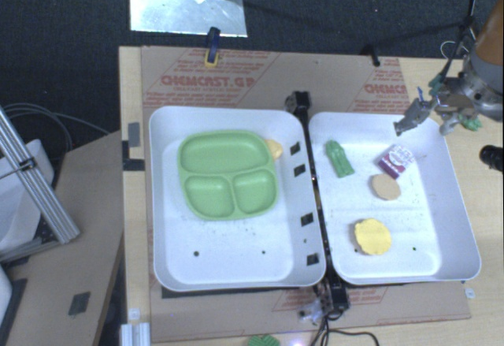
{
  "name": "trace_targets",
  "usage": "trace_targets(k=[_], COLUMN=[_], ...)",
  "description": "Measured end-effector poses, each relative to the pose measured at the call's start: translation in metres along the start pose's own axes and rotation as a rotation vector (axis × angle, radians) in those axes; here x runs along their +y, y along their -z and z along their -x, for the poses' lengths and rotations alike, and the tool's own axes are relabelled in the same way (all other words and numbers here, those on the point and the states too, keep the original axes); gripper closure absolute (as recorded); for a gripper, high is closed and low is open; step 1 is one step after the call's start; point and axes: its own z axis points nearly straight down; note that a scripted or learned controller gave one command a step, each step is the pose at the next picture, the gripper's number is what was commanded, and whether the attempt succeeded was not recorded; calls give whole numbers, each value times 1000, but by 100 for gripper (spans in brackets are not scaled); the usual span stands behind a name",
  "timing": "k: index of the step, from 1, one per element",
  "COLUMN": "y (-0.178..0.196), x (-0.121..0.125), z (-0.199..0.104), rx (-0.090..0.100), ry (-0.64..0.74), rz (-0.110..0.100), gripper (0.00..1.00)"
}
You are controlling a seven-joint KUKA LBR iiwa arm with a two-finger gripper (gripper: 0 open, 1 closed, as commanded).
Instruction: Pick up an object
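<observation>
**Nothing lifted yet: gripper waiting over the right bin's far corner**

I am watching the gripper (pixel 429 117) hovering at the upper right corner of the right bin (pixel 457 258), and I am reading its fingers as spread apart with nothing between them. So the pick is not yet made; choosing a target, descending, closing and lifting are all left, as I judge it.

The candidates are lying in that bin: a purple-and-white packet (pixel 396 161) nearest the gripper, a tan round piece (pixel 386 189) just below it, a yellow round piece (pixel 372 237) nearer the front, and a green bottle-shaped toy (pixel 339 158) toward the divider. In the left bin (pixel 169 266) I am seeing a green divided tray (pixel 227 174) with a small yellow item (pixel 273 149) at its edge.

On the cardboard (pixel 260 72) under the bins, red print is showing; I am reading it as "CHEMCAST GP", though blurred.
</observation>
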Motion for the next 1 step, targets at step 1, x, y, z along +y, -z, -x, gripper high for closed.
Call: trace_targets(k=[1], y=[-193], x=[-61], z=[-4], rx=[1], ry=[-4], rz=[-5], gripper=[0])
